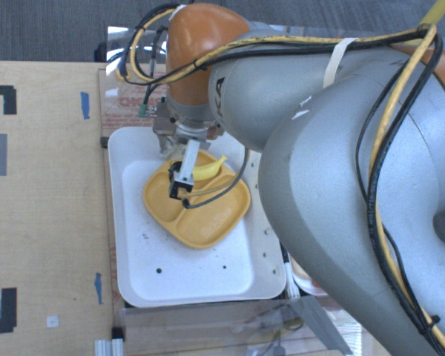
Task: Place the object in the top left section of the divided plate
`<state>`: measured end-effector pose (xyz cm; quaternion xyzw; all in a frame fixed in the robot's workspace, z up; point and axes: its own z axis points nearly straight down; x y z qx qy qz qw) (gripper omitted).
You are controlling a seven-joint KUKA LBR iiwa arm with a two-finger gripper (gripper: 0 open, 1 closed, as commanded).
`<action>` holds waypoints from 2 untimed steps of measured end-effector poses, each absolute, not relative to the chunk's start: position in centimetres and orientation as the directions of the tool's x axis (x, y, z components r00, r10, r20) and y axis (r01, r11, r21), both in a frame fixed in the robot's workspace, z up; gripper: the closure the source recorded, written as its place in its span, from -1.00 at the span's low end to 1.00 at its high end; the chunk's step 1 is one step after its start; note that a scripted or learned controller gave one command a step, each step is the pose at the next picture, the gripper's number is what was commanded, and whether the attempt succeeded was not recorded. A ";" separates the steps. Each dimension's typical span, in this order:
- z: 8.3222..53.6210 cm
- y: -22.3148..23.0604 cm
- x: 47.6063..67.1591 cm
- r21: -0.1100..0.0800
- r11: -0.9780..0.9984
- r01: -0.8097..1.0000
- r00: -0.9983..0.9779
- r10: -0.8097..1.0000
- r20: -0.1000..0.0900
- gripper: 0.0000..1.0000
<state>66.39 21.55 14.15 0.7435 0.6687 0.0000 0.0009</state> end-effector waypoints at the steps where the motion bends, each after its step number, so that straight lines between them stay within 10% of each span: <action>1: 14.1 21.6 66.4 0.001 -0.105 0.994 0.105 0.994 -0.001 -1.00; 2: 18.2 22.5 58.8 -0.004 0.022 1.000 -0.022 1.000 0.000 -1.00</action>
